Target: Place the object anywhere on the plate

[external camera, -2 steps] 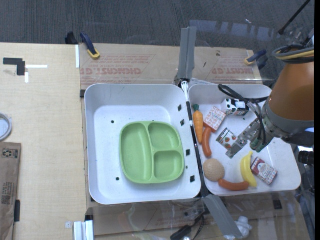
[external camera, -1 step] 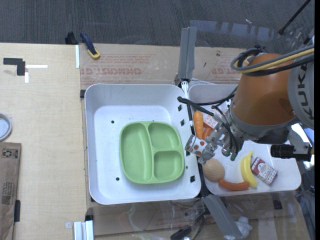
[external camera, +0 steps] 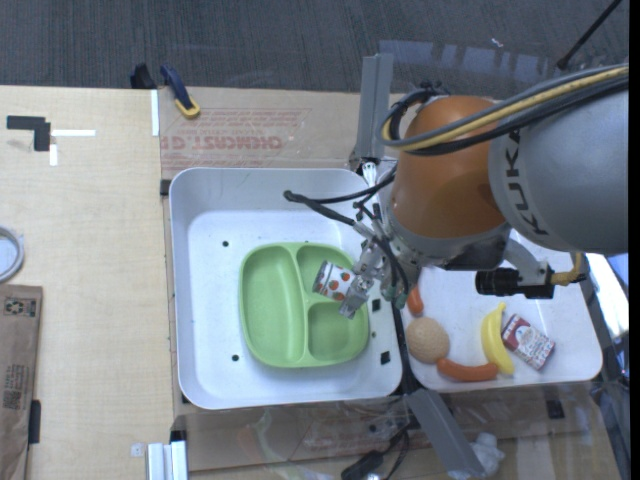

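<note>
Desk (external camera: 80,218), light wood, carrying two shallow white bins side by side.

Left bin (external camera: 200,298): one green plate (external camera: 275,308), divided into three compartments. Count of plates: one.

My gripper (external camera: 357,290): one, reaching in from the right over the plate's right side, above the ridge between the two smaller compartments. One small can (external camera: 334,281), white with red and orange print, sits tilted at the fingers, over the plate's upper right compartment. It appears to be pinched between them, though I cannot tell whether it also touches the plate.

Right bin (external camera: 570,358), partly covered by my arm (external camera: 450,178). Loose items counted there: five.
- One beige ball (external camera: 428,339), near the bin's left wall.
- One orange carrot (external camera: 466,370), lying just below the ball along the front edge.
- One banana (external camera: 495,338), yellow, curved, just right of the ball.
- One small red and white carton (external camera: 526,340), lying flat just beside the banana.
- One small orange piece (external camera: 415,299), above the ball, partly hidden by the gripper; what it is I cannot tell.

Elsewhere on the desk: one blue and yellow clamp (external camera: 177,92) at the far edge, one black bracket (external camera: 30,128) at upper left, one brown paper bag (external camera: 20,368) at the left edge.
</note>
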`<state>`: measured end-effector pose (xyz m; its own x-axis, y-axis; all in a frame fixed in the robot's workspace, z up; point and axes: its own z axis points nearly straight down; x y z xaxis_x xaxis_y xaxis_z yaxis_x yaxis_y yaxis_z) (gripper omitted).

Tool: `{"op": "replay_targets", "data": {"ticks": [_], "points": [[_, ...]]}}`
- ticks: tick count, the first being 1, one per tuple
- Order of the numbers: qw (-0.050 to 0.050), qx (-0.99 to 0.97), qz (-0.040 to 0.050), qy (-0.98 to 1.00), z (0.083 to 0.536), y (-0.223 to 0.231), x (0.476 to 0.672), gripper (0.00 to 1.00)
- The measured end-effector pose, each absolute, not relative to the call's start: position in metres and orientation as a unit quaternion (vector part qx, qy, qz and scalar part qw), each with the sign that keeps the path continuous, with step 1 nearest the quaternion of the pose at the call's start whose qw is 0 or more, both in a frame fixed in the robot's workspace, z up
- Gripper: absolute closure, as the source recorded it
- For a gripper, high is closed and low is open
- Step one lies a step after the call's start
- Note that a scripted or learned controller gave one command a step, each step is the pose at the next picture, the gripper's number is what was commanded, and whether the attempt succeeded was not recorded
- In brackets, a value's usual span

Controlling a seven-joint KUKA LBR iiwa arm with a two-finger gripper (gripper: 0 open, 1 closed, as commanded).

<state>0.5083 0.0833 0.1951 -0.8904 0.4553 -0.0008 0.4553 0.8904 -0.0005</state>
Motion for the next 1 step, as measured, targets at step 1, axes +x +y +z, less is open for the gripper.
{"op": "replay_targets", "data": {"ticks": [1], "points": [[0.000, 0.235, -0.0003, 0.972, 0.1952, 0.0831, 0.5085, 0.00]]}}
